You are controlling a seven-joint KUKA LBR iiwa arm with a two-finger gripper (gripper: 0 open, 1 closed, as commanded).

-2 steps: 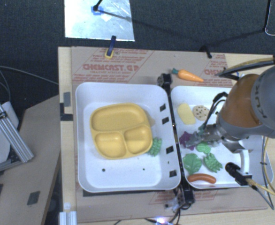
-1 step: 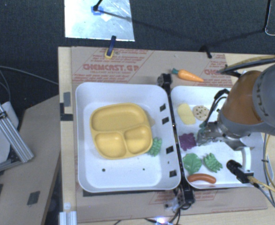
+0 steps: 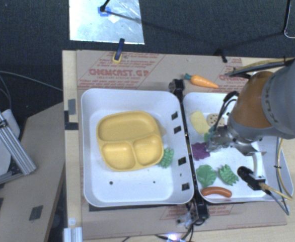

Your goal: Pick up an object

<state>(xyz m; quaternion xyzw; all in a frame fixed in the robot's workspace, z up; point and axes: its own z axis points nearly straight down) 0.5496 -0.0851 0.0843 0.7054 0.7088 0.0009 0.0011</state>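
While my tool [image 3: 214, 137] hangs over purple grapes [image 3: 200, 150] in right bin [image 3: 273, 198], grip state unclear; yellow corn [image 3: 199, 122] just beside, risk of grabbing both or nudging.

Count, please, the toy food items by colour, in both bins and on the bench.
Green: 3, leafy pieces
Yellow: 1, corn-like piece
Purple: 1, grapes
Red-orange: 1, sausage
Orange: 1, carrot on the bench
Total: 7

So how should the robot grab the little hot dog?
Probably across the middle of the sausage, from straight above. It lies flat and long near the right bin's front rim, so pinching its narrow width should fit best; the leafy green crowds its far side.
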